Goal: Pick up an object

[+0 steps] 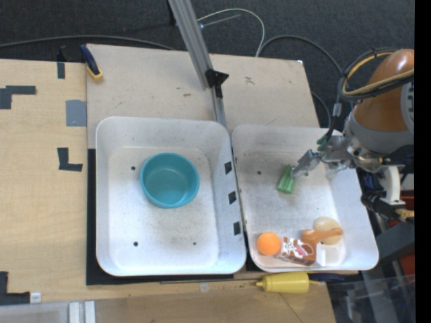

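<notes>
Nearest the tabletop's front edge lies a yellow bottle (pixel 286 282), its long axis along that edge. Right bin (pixel 250 180): orange ball (pixel 269 243), blurred packets, and a green block (pixel 287 180) tilted upright-left, touching the gripper (pixel 304 164); jaws' opening unclear. Left bin (pixel 114 180): teal bowl (pixel 170 180).

No words or numbers can be read anywhere here. The small red and white crinkly packet (pixel 296 248) in the right shallow white plastic bin (pixel 350 200) has some print on it, but it is too tiny and blurry to make out. The yellow plastic squeeze bottle (pixel 288 283) lying on the bench shows no letters either.
</notes>
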Motion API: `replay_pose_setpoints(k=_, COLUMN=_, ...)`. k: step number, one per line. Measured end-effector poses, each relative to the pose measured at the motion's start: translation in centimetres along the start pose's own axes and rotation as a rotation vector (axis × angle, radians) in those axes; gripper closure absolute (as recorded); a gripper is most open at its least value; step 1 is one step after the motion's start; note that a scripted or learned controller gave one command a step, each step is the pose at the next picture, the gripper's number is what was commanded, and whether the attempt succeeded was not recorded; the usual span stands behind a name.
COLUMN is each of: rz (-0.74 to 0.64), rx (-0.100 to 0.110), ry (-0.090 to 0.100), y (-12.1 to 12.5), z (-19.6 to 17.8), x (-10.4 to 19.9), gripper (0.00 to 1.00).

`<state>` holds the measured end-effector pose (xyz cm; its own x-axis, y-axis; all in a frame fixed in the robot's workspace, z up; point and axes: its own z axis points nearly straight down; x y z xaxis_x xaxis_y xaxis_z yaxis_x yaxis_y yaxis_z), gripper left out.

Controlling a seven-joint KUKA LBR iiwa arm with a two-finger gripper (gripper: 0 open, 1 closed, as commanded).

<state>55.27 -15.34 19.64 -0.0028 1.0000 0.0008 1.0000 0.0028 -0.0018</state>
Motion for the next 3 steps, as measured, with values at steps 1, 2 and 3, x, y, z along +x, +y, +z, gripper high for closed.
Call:
replay_pose_setpoints(k=1, rz=0.0, rx=0.0, ry=0.0, y=0.0, z=0.0, x=0.0, gripper=0.0)
replay_pose_setpoints(k=2, rz=0.002, rx=0.004, ry=-0.001, y=-0.1, z=4.4, x=-0.1, gripper=0.0)
replay_pose_setpoints(k=3, rz=0.002, rx=0.006, ry=-0.001, y=0.1, z=10.4, x=-0.8, gripper=0.0)
